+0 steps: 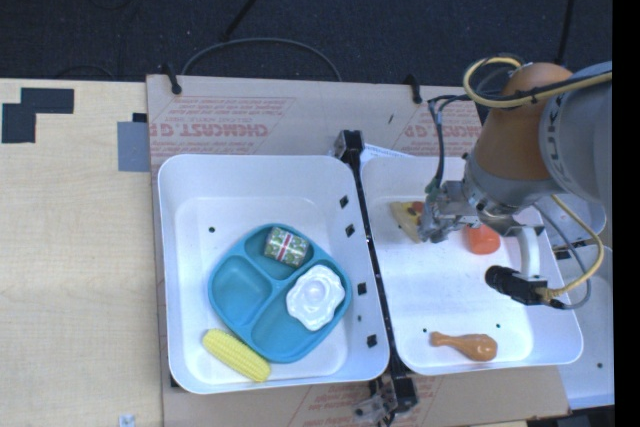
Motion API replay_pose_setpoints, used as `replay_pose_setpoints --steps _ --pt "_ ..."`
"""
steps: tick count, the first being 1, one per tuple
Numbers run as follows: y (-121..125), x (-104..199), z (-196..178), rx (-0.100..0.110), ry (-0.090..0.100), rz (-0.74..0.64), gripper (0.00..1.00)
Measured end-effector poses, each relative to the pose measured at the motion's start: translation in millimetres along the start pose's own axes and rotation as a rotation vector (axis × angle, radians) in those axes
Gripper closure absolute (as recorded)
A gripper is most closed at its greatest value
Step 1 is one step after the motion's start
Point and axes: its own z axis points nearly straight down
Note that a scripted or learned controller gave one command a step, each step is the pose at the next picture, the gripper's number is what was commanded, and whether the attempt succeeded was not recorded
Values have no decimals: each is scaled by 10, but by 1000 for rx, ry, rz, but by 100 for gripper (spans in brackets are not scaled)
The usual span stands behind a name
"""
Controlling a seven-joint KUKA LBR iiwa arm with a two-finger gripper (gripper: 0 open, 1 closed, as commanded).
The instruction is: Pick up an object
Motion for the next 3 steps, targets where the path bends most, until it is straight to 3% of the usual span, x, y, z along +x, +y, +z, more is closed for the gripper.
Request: replay_pose_setpoints --steps 2,3 --pt "70 -120 -1024 -1 0 -10 100" --pt "-93 425 -1079 4 2 -13 100"
